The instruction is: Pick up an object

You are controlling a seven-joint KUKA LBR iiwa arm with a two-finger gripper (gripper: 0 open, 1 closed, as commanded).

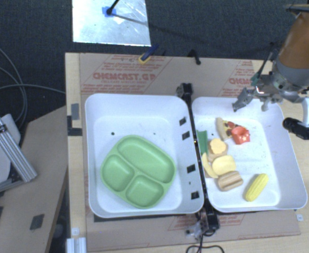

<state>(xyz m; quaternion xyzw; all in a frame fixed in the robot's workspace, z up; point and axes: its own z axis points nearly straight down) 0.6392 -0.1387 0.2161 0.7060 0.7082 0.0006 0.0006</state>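
Camera view | your claw [253, 100] hangs spread, grasping nothing, above right bin's [288, 157] far rim | red toy [240, 135] lies nearest below it

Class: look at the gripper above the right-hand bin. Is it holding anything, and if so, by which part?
Nothing is held. The gripper hangs with open jaws above the far edge of the right bin, apart from the toy food such as the corn.

Glossy white plastic bins [138, 107]; matt green plastic tray [138, 171]; smooth plastic toy corn [256, 187].
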